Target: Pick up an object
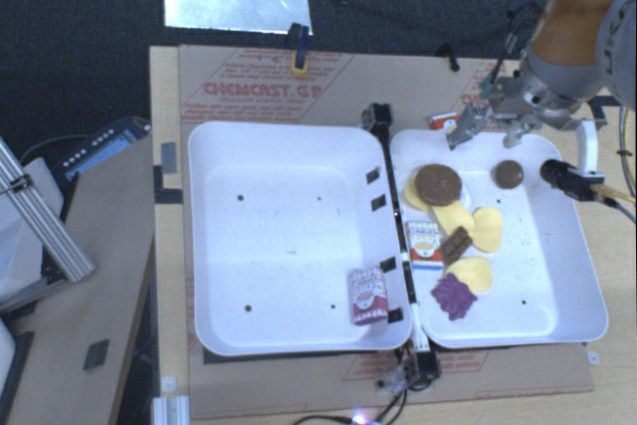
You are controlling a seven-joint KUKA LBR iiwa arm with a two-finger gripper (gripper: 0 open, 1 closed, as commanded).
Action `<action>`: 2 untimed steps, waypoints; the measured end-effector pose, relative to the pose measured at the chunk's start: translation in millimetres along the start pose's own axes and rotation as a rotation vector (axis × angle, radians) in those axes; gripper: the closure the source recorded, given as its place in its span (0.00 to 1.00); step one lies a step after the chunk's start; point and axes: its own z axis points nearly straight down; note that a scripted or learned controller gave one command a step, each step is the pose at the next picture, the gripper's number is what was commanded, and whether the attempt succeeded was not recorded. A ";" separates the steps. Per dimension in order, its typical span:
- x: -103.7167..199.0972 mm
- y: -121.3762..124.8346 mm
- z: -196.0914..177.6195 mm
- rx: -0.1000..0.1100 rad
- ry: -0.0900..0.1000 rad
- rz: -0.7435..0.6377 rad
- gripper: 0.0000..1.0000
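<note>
My gripper (488, 127) hangs over the far edge of the right bin (567, 264), fingers spread apart and nothing between them. Below it lie a large brown round disc (438, 184) and a smaller brown disc (509, 174). Toward the bin's middle are yellow pieces (487, 228), a dark brown bar (456, 245), a white carton with red and blue print (424, 244) and a purple cluster (454, 297). A small red box (367, 297) stands in the left bin (279, 214) near its front right corner.
A red and white item (443, 121) lies just outside the right bin's far rim, left of the gripper. A black divider strip (390, 204) runs between the bins. A black cylindrical fitting (565, 179) juts over the right bin's right side.
</note>
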 end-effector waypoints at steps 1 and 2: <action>101.9 -10.0 -96.1 -0.010 0.003 -0.011 0.00; 151.1 -27.9 -171.2 -0.009 0.003 -0.008 0.00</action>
